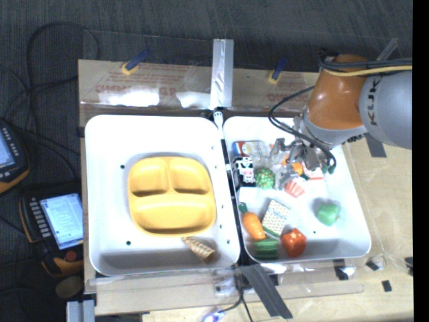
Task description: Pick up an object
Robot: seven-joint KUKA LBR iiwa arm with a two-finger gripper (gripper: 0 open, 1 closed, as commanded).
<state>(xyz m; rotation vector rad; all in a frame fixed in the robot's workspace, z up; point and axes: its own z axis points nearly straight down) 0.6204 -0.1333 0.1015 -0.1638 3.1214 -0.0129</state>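
My gripper point(295, 161) hangs low over the back of the right bin point(355, 233), below the orange wrist band. Under and around it lie small toys: a green ball point(265, 178), a black-and-white cow-patterned piece point(246, 172), a red-and-white piece point(295, 188) and an orange piece point(311, 174). Nearer the front lie a carrot point(253, 225), a checkered packet point(275, 217), a red pepper point(293, 241), a dark green vegetable point(266, 249) and a green pepper point(328, 212). No toy is visibly held.
The left bin point(107, 180) holds a yellow divided plate point(172, 193) and a tan cone-shaped item point(200, 247) at its front. A metal post point(222, 72) stands behind the wall between the bins. Cables and handheld devices point(57, 220) lie off the bench at the left.
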